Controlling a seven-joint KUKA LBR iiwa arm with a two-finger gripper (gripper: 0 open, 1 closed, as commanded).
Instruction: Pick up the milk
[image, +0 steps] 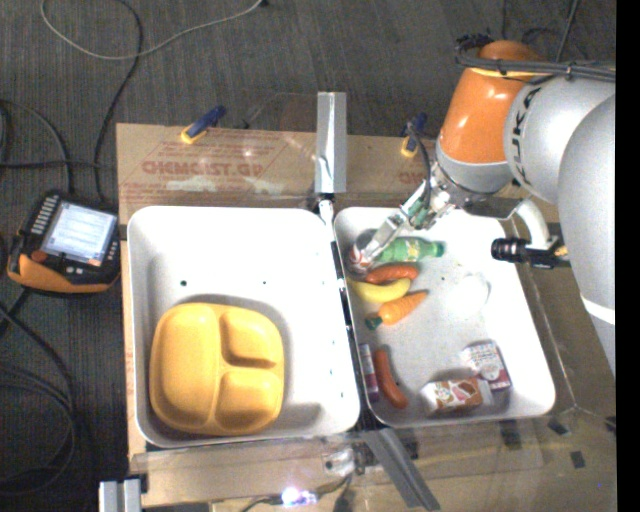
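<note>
Claw (368, 247) near bin's (520, 300) upper-left rim; milk (486, 362) well apart.

The arm (560, 130) enters from about three o'clock as a bulky run of smooth, rounded, light grey casings. Above the wrist sits a glossy orange band (480, 125), domed and catching a highlight, with dark lettering (partly cut off, unreadable) on the grey shell beside it at its three o'clock. Thin dark cables cross above the orange dome at twelve o'clock. From the band's seven o'clock a slim metallic gripper (372, 243) extends, pale grey with green touches.
</note>
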